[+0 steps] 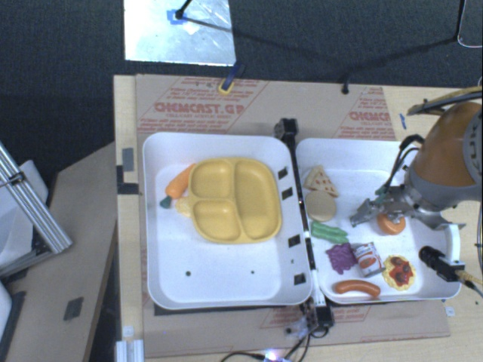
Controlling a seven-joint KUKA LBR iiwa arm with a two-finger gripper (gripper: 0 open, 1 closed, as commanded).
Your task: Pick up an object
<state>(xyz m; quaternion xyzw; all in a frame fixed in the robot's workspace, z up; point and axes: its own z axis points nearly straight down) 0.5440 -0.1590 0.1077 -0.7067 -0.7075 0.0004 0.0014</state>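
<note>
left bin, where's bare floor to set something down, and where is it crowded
In the left white bin, bare floor lies below the yellow divided plate, toward the near wall, with a narrower strip above it. The orange toy carrot crowds the plate's left. The right white bin is packed at its near end; free floor is along its far wall, above the toy pizza slice.

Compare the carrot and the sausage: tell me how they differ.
The carrot lies in the left bin, against the yellow plate; the sausage lies in the right bin, near its front wall. The carrot is orange with a green tip and tapers; the sausage is red-orange and even in width. The carrot lies at a slant; the sausage lies nearly level. Both are long, toy-like foods.
</note>
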